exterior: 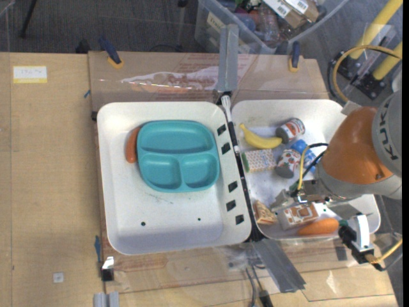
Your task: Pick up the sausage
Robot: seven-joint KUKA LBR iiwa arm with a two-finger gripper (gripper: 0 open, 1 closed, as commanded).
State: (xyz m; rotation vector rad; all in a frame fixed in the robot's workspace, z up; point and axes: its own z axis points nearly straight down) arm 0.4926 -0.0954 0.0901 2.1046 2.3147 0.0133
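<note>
The sausage [131,148] is a reddish-orange piece lying in the left bin [121,216]. It is pressed against the left edge of the teal divided plate [177,155], which partly covers it. My gripper [294,202] is low in the front of the right bin [332,110], far to the right of the sausage, across the divider between the bins. It hangs over a small red and white box [300,213]. Nothing shows between it and the sausage side.
The right bin holds a banana [259,139], a can [291,130], a blue item [298,147], a grey piece [285,165], a speckled packet [258,160], a brown item [264,213] and an orange carrot [317,228]. A clear tub of clutter [271,8] stands behind the bench.
</note>
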